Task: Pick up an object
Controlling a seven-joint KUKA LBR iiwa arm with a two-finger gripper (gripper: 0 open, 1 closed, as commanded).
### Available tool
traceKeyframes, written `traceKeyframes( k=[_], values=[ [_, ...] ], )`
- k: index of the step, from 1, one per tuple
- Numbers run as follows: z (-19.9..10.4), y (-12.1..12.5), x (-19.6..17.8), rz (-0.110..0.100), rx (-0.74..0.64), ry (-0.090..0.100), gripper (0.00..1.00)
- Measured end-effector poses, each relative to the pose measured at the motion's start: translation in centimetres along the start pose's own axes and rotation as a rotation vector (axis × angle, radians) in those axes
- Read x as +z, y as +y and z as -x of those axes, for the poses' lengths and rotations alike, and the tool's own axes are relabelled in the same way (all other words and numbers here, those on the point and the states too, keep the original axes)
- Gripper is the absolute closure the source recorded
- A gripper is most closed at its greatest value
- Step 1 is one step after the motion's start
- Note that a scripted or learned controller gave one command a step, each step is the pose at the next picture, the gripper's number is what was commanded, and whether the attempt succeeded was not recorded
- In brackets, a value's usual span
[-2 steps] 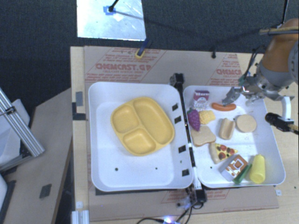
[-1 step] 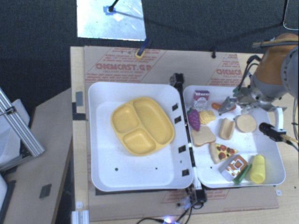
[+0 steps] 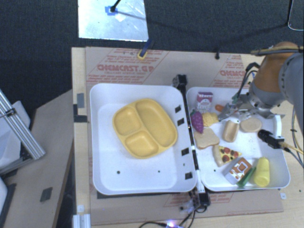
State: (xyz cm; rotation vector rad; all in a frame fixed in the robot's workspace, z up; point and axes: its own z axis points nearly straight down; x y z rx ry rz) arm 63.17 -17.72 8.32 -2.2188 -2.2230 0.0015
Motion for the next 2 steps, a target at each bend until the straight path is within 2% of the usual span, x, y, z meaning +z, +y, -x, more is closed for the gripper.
traceKeyframes(
  k=[1,2],
  values=[
    [0.0,0.2,-1.3,0.007,0.000,-0.001,1.00],
    [-0.2,0.6,-5.8,0.008,-0.002,-0.001,1.00]
  ],
)
